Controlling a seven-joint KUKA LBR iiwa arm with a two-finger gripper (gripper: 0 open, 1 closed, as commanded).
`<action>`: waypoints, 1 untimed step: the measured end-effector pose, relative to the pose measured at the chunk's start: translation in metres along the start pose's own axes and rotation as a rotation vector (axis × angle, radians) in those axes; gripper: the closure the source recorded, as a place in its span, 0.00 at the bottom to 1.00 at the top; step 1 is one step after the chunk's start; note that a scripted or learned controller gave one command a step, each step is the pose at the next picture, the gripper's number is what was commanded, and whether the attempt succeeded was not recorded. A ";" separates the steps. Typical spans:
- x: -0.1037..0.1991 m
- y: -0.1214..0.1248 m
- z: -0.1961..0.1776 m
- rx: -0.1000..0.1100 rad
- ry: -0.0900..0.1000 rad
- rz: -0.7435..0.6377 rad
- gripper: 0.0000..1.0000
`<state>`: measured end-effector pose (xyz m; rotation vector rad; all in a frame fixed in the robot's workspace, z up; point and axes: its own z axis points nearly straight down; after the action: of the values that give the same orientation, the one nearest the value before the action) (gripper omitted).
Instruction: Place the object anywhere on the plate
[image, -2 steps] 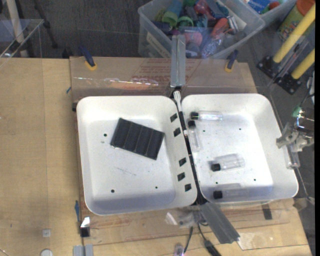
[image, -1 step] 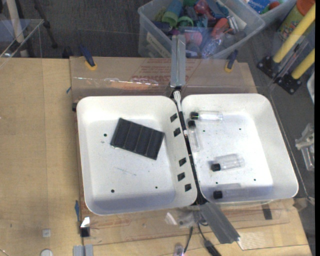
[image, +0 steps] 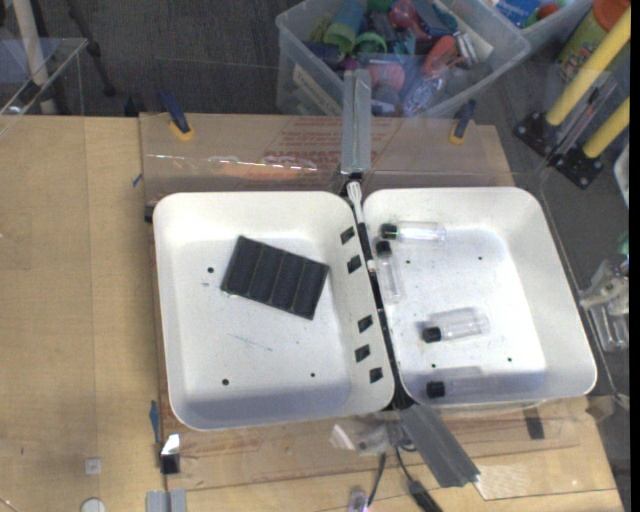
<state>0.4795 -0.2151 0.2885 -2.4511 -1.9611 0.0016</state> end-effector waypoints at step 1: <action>0.020 -0.005 0.116 0.001 0.000 0.160 1.00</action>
<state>0.4787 -0.1942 0.1724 -2.5990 -1.7587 0.0026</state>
